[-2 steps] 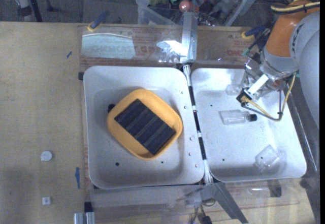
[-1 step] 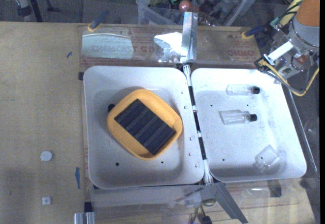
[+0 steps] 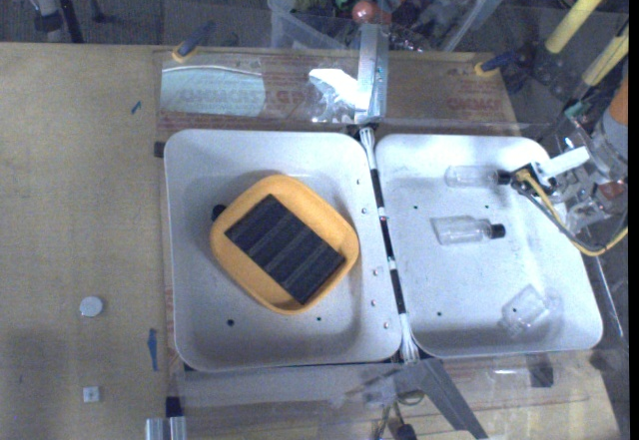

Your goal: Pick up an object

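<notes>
Plywood bench under two shallow white bins, with a clear tub of toys beyond the far edge. At the right rim of the right bin (image 3: 559,228) sits the gripper (image 3: 584,191), its wrist trailing a yellow cable; whether it is released or clenched I cannot tell, and nothing shows in its grasp.

Nearest to it, just leftward and slightly toward the bin's far wall, lies a clear bottle with a black cap (image 3: 473,176), cap end pointing toward the gripper. A little farther left and nearer the bench front lies a second clear bottle (image 3: 465,229), long axis running left to right, black cap also on the gripper's side. Toward the front corner, below the gripper, rests a small clear cup (image 3: 525,308).

That makes three transparent items in the right bin. Across the divider, well apart, the left bin (image 3: 190,228) holds one thing: a yellow tray with a dark ribbed insert (image 3: 284,244), set diagonally.

Judging by position, the first bottle is the likeliest pick: a short leftward reach, closing across its narrow body.
</notes>
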Robot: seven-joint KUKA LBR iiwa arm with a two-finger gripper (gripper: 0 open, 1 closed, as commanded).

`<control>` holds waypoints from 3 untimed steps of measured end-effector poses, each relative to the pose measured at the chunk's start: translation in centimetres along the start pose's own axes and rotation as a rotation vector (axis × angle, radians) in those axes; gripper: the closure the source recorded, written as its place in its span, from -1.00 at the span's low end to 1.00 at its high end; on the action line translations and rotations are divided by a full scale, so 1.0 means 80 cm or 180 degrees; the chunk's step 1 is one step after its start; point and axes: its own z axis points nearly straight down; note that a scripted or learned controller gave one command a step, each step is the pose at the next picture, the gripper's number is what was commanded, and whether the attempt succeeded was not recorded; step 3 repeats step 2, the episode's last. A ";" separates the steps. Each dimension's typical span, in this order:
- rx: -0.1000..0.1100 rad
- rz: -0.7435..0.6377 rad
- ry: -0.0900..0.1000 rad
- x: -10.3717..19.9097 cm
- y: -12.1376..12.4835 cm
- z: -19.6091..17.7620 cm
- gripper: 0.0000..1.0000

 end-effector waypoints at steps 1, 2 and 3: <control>-0.0016 0.0540 0.0011 -0.039 -0.010 -0.214 1.00; -0.0016 0.0539 0.0010 -0.039 -0.010 -0.213 -1.00; -0.0016 0.0539 0.0010 -0.039 -0.010 -0.213 -1.00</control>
